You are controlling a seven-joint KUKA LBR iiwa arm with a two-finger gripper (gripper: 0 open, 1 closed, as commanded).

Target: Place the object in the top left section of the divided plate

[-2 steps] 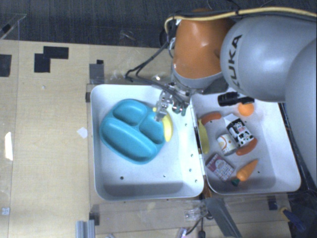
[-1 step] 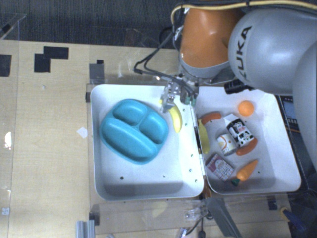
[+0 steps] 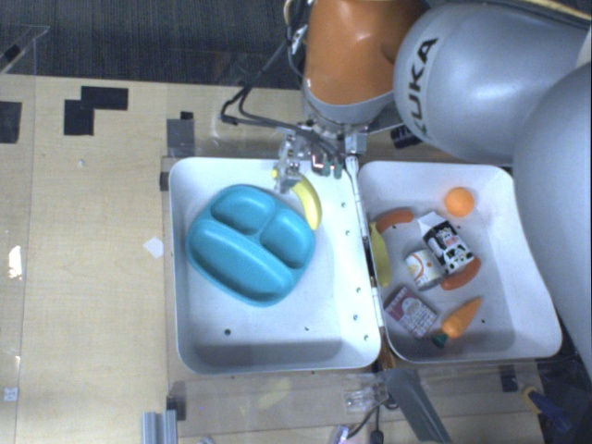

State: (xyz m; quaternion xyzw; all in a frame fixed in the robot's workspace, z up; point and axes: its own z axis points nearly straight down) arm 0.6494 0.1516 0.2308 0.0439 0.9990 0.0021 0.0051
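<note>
A blue divided plate (image 3: pixel 248 244) lies tilted in the left bin (image 3: pixel 277 345), with two small sections at its upper side and one long section below. My gripper (image 3: pixel 305 166) hangs under the orange wrist band at the bin's back right corner. A yellow banana (image 3: pixel 310 203) hangs from it with its top end between the fingers, so the gripper is shut on it. The banana's lower end sits just over the plate's upper right rim, beside the right small section.
The right bin (image 3: pixel 527 340) holds an orange ball (image 3: pixel 459 202), a red sausage shape (image 3: pixel 395 218), a black-and-white carton (image 3: pixel 447 245), a carrot (image 3: pixel 460 317) and a small packet (image 3: pixel 410 308). A yellow item (image 3: pixel 377 248) lies along the wall between the bins.
</note>
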